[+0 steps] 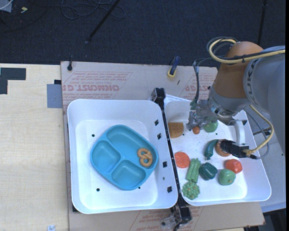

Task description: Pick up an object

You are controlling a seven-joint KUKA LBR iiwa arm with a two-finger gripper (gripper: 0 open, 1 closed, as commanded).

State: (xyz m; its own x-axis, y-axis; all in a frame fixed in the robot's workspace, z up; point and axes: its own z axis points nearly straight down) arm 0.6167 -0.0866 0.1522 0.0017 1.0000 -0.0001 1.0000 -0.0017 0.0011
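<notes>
Gripper hangs over right bin on wooden bench.

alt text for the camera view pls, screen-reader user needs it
A grey arm with an orange band reaches in from the right, its tool low over the right bin among small toy foods near its far edge. The left bin holds a blue divided plate with a pretzel in one compartment.

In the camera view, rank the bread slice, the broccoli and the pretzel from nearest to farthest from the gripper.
From the gripper:
1. Bread slice, just to its left in the right bin.
2. Broccoli, at the right bin's near edge.
3. Pretzel, on the blue tray in the left bin.
</notes>
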